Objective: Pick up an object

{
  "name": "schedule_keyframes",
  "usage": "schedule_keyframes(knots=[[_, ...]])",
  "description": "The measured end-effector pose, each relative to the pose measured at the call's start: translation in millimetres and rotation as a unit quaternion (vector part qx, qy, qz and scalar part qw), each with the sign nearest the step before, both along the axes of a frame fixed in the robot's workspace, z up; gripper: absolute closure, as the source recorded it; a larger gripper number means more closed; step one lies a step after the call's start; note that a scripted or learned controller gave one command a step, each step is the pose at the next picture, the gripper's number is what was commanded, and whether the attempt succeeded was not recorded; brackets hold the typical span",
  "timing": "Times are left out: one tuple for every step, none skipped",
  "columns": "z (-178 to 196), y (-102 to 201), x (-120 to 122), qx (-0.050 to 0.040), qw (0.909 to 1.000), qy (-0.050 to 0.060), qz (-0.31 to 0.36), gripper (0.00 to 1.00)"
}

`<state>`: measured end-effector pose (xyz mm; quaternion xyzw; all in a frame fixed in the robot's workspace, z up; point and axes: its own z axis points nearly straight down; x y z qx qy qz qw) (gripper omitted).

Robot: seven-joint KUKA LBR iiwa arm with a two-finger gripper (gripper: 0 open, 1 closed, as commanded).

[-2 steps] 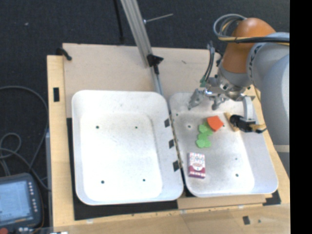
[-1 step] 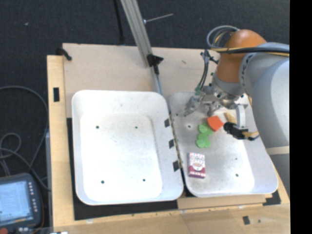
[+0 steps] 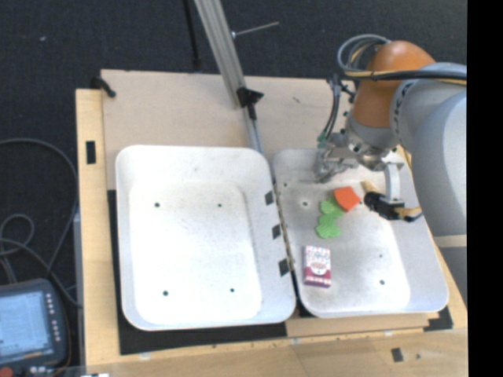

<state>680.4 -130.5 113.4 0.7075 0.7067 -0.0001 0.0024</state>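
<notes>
Over the far edge of the right bin [image 3: 393, 293] the arm [image 3: 428, 112] reaches down, hand [image 3: 324, 170] state unclear

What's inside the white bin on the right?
An orange block, two green pieces beside it, and a small red-and-white box nearer the front. The gripper hangs over the far end. The arm covers the bin's far corner, so anything there is hidden.
</notes>
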Motion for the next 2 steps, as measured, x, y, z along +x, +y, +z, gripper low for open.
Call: schedule_keyframes(knots=[[55.6,-6.0,-6.9,0.0008,1.0,-0.002,0.0,1.0],[100.8,-6.6,-2.6,0.0009,1.0,-0.002,0.001,1.0]])
